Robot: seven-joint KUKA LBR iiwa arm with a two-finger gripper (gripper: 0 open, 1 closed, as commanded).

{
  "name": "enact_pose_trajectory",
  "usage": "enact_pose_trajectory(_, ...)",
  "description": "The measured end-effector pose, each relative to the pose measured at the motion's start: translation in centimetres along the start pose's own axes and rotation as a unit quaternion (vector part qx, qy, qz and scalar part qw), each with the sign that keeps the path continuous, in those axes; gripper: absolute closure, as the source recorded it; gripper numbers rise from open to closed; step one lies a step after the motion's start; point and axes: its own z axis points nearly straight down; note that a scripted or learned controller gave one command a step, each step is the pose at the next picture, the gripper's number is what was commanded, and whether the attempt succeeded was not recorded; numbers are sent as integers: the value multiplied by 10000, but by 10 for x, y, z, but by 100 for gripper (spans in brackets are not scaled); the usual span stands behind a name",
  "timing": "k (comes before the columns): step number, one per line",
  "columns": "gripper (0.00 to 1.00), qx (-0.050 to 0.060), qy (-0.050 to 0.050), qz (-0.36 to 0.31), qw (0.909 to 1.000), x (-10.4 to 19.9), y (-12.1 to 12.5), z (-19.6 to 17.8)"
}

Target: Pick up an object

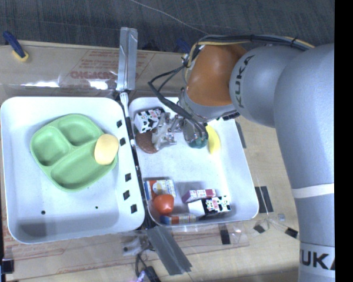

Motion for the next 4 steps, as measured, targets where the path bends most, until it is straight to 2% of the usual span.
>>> enact_pose_trajectory(1,100,-32,8,442,9990,6,127,-98)
enact_pose_trajectory(2,100,-9,100,1013,9948,10,215,-38)
enact_pose_trajectory(3,100,1,75,2421,9702,57,269,-86)
enact_pose_trajectory(4,100,17,71,4193,9078,83,319,-109)
